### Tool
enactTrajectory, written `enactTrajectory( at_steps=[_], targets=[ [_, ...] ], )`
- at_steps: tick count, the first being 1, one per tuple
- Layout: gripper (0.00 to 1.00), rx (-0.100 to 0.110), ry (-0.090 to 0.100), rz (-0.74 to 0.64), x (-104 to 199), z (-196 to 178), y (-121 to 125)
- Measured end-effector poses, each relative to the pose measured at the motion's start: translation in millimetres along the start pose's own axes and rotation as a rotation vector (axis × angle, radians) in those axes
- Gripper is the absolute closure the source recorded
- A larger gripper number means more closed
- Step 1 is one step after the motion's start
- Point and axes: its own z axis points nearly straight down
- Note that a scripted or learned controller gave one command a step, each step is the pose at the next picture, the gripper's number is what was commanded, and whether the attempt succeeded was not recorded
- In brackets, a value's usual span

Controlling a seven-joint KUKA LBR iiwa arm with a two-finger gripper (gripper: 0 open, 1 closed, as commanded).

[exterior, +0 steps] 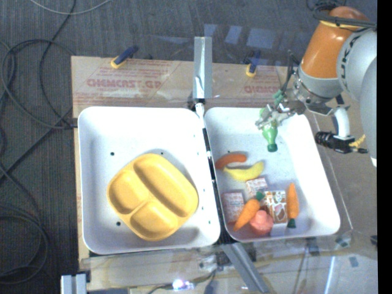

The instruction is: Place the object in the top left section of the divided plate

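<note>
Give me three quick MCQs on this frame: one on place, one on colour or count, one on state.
1. Where is the yellow divided plate?
A. left bin
B. right bin
C. on the cardboard

2. How many carrots lie in the right bin?
A. none
B. two
C. five

3. What is the state of the plate's sections?
A. all bare
B. one holds a banana
C. one holds a carrot

Answers:
1 A, the plate sits in the left bin.
2 B, one carrot lies low in the pile, another carrot to its right.
3 A, only yellow surface shows; the banana lies in the right bin, below the tool.
</note>
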Motion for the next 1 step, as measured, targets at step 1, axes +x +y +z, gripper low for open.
enactTrajectory(
  at_steps=[1],
  targets=[
    [1.0, -0.001, 0.0, 0.226, -6.1, -155.1, -95.1]
  ],
)
